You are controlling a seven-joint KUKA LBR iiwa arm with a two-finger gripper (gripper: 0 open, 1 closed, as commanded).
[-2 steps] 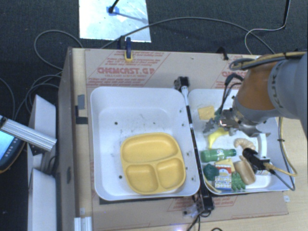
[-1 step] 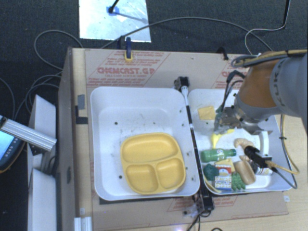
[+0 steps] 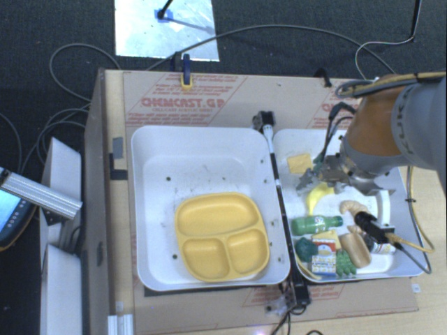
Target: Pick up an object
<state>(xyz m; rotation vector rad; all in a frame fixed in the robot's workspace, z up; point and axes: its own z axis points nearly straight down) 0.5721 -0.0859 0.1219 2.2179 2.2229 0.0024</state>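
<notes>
A yellow divided tray (image 3: 222,236) is seated in the left bin (image 3: 150,152), well left of the gripper (image 3: 316,180), which is positioned over the right bin (image 3: 401,271) just beside a yellow banana (image 3: 318,197), above a green bottle (image 3: 316,224) and bread roll (image 3: 354,246); its grasp state cannot be determined.

A grey arm with an orange band (image 3: 377,128) reaches in from the right of the frame over the right-hand shallow white bin (image 3: 401,271). Its gripper (image 3: 316,178) hangs near a yellow banana-shaped piece (image 3: 318,197) and a pale yellow wedge (image 3: 299,162). Lower in that bin lie a green plastic bottle (image 3: 316,224), a small colourful carton (image 3: 324,253) and a tan bread-like roll (image 3: 355,248). The left-hand white bin (image 3: 157,152) holds a yellow three-compartment plastic tray (image 3: 222,236)
</notes>
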